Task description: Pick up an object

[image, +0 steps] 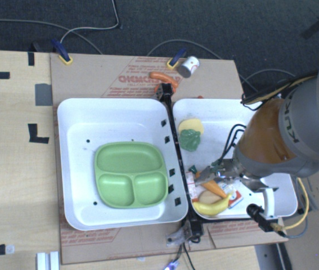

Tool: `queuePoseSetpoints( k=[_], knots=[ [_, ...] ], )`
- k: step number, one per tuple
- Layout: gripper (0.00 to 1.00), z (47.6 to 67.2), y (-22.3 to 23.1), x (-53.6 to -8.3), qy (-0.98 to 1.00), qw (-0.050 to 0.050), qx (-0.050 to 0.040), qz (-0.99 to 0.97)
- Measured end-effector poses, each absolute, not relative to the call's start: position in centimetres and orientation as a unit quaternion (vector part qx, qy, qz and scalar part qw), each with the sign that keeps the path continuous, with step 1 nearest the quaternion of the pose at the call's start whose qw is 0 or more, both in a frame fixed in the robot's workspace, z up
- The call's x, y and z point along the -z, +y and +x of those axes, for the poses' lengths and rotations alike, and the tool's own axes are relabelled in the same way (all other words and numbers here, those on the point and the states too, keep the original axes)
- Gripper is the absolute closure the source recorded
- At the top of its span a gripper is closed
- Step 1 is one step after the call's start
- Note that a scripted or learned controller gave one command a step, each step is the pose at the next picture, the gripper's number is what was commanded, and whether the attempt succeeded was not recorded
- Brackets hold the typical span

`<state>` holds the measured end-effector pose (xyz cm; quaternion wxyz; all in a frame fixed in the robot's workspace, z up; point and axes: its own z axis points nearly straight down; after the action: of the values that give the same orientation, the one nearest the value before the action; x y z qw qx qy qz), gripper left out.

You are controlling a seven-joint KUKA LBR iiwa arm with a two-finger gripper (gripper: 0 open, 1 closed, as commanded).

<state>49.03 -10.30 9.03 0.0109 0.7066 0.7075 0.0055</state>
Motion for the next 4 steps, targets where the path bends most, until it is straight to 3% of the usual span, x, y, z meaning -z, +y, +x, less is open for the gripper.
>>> queuePoseSetpoints(
  k=[1, 3, 4],
  knots=[
    [0.0, 52.1, -10.0, -8.7, 0.706, 0.006, -0.0009, 0.708],
    [0.0, 49.9, -9.8, -8.7, 0.706, 0.008, -0.0009, 0.709],
    [1.0, 49.8, -9.7, -9.6, 0.706, 0.005, -0.0007, 0.708]
  ],
)
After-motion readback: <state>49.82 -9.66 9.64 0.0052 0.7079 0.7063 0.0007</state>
